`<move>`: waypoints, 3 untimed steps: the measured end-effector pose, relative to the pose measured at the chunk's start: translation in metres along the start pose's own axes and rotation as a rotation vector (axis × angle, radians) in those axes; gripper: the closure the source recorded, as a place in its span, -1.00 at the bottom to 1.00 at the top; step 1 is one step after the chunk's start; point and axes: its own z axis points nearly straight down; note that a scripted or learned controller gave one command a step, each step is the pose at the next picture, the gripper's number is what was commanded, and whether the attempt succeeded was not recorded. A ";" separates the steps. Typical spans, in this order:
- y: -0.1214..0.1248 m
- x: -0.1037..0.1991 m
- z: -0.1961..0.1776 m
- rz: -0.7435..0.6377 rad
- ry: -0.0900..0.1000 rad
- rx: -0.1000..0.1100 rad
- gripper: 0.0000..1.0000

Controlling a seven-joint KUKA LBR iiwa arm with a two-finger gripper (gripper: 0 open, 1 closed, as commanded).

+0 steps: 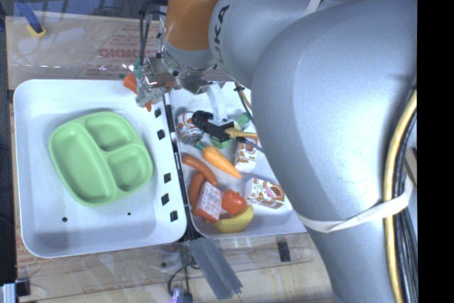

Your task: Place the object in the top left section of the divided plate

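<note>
arm (pixel 333 117): bulky grey casing | orange band (pixel 195 3) | black cables

Robotics lab bench, not a kitchen. Industrial grey arm (pixel 319 117) with orange band and cable bundles tied along it hangs above two shallow white bins (pixel 42 238) set on a wooden board (pixel 85 46) under clear plastic sheeting. Plastic toy food (pixel 220 188) is piled in one bin, a green divided plate (pixel 99 156) sits in the other. Blue tape (pixel 30 18) on the backdrop.

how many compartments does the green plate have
3. The green divided plate in the left bin has one long compartment on its left side, and two smaller ones on the right, upper and lower.
</note>
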 end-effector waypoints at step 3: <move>0.026 0.073 0.099 -0.404 -0.002 -0.003 1.00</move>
